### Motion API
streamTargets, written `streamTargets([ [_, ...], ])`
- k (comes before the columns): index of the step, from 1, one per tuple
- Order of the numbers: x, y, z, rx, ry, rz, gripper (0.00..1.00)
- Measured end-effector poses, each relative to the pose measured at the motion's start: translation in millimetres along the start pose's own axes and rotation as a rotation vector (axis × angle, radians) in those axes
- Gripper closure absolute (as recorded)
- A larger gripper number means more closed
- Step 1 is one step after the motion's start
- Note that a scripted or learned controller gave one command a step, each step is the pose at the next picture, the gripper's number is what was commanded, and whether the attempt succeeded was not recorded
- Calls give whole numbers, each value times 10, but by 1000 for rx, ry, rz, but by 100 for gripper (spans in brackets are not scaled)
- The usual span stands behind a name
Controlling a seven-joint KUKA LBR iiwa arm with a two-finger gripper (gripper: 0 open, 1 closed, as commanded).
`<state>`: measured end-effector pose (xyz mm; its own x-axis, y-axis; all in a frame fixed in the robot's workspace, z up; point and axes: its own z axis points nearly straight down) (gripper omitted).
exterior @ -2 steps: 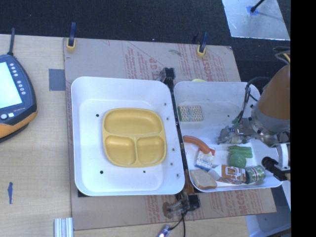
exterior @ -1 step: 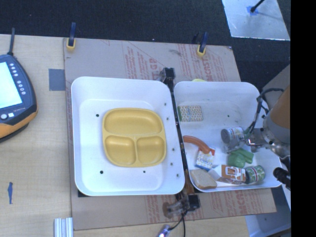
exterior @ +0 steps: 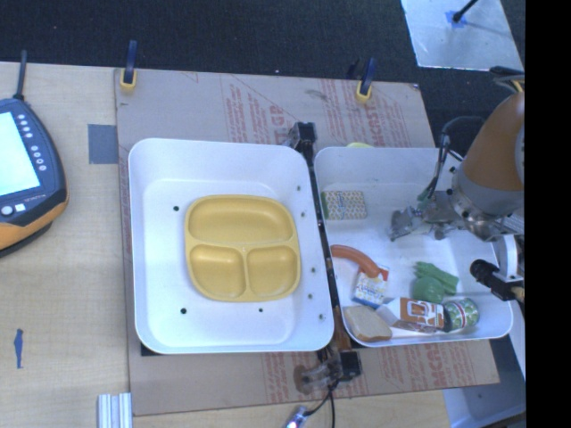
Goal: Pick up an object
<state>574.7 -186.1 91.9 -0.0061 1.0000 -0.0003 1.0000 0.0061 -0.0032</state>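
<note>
bench top is pale wood with a brown cardboard sheet (exterior: 268, 105) laid over it, held at the far edge by 2 clamps; dark floor beyond. 2 shallow white bins sit side by side on the cardboard. left bin (exterior: 156, 239) holds a yellow divided tray (exterior: 241, 245) with 3 compartments, lying flat near the bin's middle. right bin (exterior: 384, 163) holds the loose items, mostly toward its near side: a small patterned packet (exterior: 344, 204) near the far left corner; an orange-red sausage shape (exterior: 355, 257) lying at a slant below it; a small white carton (exterior: 369, 288) just beside the sausage's lower end; a slice of bread (exterior: 367, 325) at the near left corner; a flat box with orange print (exterior: 419, 313) just right of the bread; a can with a green label (exterior: 460, 314) on its side, touching or just beside that box; a green leafy piece (exterior: 434, 280) above the can. gripper (exterior: 412, 222) is over the right bin's far half, arm reaching in from the right with the orange band above it; nothing seen between its fingers, and whether they are apart or together cannot be told at this angle. an orange-edged pendant with a screen (exterior: 27, 172) rests on the bench at far left.
</note>
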Motion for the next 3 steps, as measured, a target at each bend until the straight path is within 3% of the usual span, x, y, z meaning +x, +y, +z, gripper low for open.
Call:
streamTargets([
  [1,587,593,-15,-3,-1,0,0],
  [2,577,597,-124,-3,-1,-2,100],
  [3,1273,384,-1008,-2,2,2,100],
])
